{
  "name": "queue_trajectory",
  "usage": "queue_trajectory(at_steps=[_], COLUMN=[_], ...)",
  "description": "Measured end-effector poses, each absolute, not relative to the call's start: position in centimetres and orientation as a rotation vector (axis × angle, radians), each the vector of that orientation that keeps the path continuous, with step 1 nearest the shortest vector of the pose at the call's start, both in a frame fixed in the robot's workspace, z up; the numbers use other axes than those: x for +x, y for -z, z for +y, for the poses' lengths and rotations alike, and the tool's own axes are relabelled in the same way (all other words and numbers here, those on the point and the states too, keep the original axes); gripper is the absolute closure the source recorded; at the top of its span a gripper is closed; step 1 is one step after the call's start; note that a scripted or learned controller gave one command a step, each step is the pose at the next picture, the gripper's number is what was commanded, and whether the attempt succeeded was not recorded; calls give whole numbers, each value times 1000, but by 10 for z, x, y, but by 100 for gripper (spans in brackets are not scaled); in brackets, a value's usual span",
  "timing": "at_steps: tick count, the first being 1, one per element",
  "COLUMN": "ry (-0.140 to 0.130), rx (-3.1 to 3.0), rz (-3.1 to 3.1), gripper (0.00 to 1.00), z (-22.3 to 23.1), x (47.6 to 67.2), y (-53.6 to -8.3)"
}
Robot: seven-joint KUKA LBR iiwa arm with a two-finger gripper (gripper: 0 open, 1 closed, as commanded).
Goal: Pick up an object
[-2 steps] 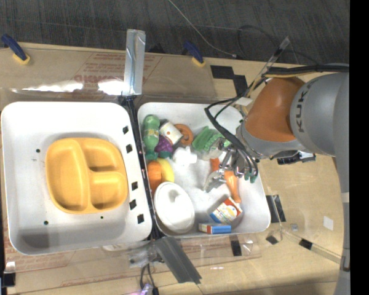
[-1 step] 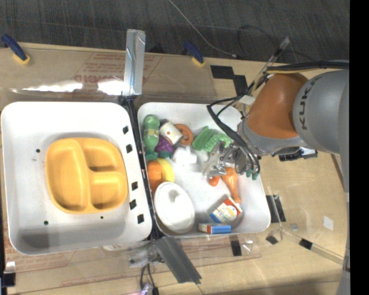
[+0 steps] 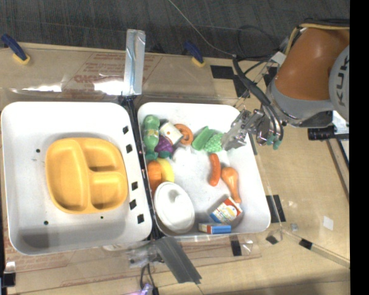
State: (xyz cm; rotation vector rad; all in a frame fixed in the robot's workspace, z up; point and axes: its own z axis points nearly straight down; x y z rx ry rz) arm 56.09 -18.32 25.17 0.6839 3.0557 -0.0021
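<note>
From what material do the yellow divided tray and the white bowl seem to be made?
Yellow divided tray: probably moulded plastic, smooth with a dull sheen; its colour is uniform and its compartment edges are rounded. White bowl: glossy, so plastic or glazed ceramic; the view cannot settle which.

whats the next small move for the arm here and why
Probably a short shift toward the left and down. The gripper sits over the right bin's upper right corner with nothing visibly held, and the bumpy green plastic toy lies just to its left, the nearest item. The orange toy carrot lies a little below as an alternative target.
</note>
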Motion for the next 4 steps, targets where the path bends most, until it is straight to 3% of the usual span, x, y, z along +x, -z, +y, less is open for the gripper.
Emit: queue_trajectory(at_steps=[1,2,3,4], ry=[1,1,1,0], rx=[686,871,855,1049], rz=[3062,3014,3017,2953], gripper=[0,0,100,100], z=[-183,-202,-200,-160], x=[560,551,553,530], y=[-248,-93,-104,-252])
